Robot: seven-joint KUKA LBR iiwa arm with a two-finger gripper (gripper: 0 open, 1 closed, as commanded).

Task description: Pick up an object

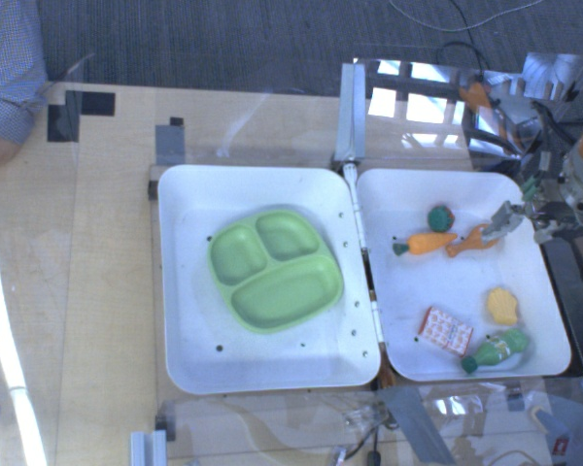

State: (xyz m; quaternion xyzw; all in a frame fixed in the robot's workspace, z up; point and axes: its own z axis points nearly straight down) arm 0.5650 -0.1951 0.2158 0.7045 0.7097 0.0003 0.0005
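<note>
Camera view: gripper (510,216) sits low at the right bin's (398,357) far right edge, just beside an orange piece (469,242) touching the toy carrot (426,245); whether its tips are spread or pressed together can't be told. Green ball (439,218) near the carrot toward the far edge. Yellow block (502,307), patterned packet (444,330) and green bottle (496,349) lie loose near the front edge, probably scattered as pick targets. Left bin (185,357) carries a green divided plate (275,270), centred.

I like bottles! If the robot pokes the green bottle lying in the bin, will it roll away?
Probably a little: the green bottle lies on its side and looks round. The bin wall right beside it should stop it. It looks like a light toy.
</note>
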